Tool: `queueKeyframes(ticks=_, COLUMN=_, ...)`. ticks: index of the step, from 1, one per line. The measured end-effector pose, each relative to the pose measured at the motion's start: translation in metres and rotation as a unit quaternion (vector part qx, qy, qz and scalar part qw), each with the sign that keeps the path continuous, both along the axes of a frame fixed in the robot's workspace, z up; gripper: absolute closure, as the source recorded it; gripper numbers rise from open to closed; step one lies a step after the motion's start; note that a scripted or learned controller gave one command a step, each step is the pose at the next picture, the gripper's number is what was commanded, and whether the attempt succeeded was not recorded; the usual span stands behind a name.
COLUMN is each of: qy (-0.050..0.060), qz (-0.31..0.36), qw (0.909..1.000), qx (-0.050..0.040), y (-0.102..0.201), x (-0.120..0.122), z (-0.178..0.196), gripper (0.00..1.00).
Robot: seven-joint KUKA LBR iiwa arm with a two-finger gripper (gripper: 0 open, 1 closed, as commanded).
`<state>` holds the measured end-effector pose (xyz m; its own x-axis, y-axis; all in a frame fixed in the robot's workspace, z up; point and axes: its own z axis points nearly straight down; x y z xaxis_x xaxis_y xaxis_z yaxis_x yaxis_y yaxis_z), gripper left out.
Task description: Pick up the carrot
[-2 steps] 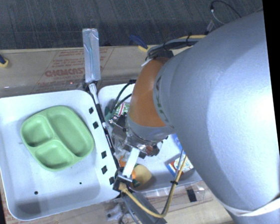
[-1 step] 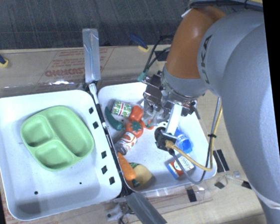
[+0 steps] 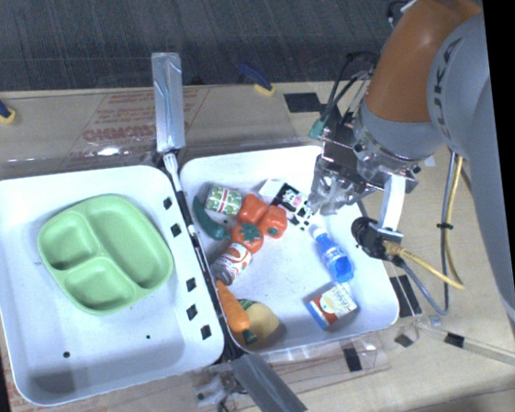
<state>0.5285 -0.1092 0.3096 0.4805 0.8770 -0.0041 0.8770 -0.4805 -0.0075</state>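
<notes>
The table [image 3: 496, 349] is pale wood-coloured board, and it carries two shallow white bins of smooth moulded plastic with rounded corners. The left bin [image 3: 34, 355] holds a pale green divided plate [image 3: 106, 253], matte, with three soft-edged compartments. The right bin [image 3: 380, 311] holds a clutter of small toy groceries.

The grey arm, with its glossy orange band, reaches in from the right, and its hand [image 3: 323, 195] hovers over the right bin's upper right part, above a black-and-white checked item. Whether the hand is released or clenched I cannot tell; nothing is visibly between its parts.

Next in size among the clutter: a small carton [image 3: 332, 306] with red and white printing lying flat near the front wall, a blue bottle [image 3: 334, 258] of shiny plastic, and a printed can [image 3: 232, 263] on its side.

The carrot [image 3: 233, 311] lies at the right bin's front left, right against the dividing wall, touching a tan rounded piece [image 3: 261, 320] on its other side. It is a slim orange taper, likely light, stiff toy plastic with a smooth and somewhat slippery skin. The best hold is probably across its thicker middle, though the wall and its neighbour leave little room on either side, so it may slide rather than lift.
</notes>
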Motion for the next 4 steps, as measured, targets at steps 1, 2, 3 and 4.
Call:
queueKeyframes(ticks=1, qy=0.001, qz=0.001, qw=1.0000, qx=0.0001, y=0.001, x=0.000, z=0.000, gripper=0.00)
queueKeyframes(ticks=2, qy=0.002, qz=0.067, qw=0.9978, qx=0.0010, y=0.057, x=-0.040, z=-0.094, gripper=0.00)
queueKeyframes(ticks=3, qy=0.001, qz=0.000, qw=1.0000, qx=0.0004, y=0.105, x=-0.052, z=-0.122, gripper=0.00)
queueKeyframes(ticks=4, qy=0.000, qz=-0.077, qw=0.9971, qx=-0.0012, y=0.161, x=-0.052, z=-0.122, gripper=0.00)
